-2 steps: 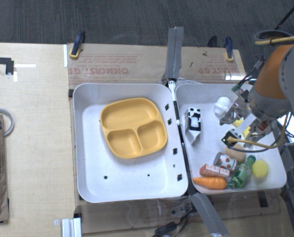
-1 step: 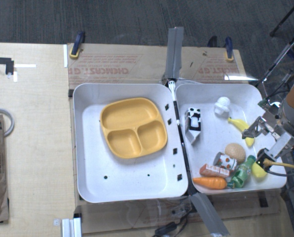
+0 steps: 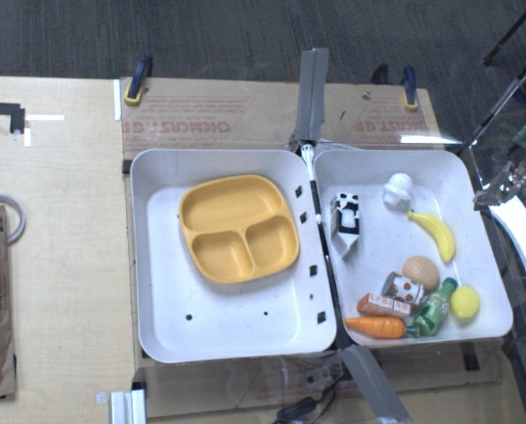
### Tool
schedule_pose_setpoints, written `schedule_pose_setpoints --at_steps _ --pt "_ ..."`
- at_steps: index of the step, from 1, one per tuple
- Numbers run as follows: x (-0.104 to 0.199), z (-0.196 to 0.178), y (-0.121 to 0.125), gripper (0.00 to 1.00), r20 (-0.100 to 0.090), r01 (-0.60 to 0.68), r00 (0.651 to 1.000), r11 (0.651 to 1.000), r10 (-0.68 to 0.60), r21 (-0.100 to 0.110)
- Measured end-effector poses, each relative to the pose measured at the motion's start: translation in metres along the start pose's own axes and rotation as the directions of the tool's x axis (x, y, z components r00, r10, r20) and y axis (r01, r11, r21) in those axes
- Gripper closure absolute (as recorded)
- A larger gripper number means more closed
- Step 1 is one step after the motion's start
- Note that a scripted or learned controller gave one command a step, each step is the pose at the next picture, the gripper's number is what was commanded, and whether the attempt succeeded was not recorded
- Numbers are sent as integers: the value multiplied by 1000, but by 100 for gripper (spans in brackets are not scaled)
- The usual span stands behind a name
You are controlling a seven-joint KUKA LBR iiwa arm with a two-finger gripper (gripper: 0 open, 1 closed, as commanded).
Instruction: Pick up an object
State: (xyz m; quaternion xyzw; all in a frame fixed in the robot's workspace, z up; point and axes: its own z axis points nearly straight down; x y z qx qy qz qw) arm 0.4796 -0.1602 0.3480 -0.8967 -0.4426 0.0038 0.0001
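An orange carrot [image 3: 375,327] lies at the near rim of the right bin [image 3: 484,237], touching a red packet [image 3: 384,305] and a green bottle [image 3: 432,309]. On the worktop [image 3: 60,237], the left bin [image 3: 157,307] holds a yellow divided plate [image 3: 238,228]. The right bin also holds a black-and-white carton [image 3: 346,222], a white lump [image 3: 397,190], a banana [image 3: 434,234], a brown roll [image 3: 421,272] and a yellow ball [image 3: 464,301].
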Motion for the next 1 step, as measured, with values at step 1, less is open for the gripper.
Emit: schedule_pose_setpoints --at_steps 1 --pt "56 84 46 0 -1 67 998 998 -67 3"
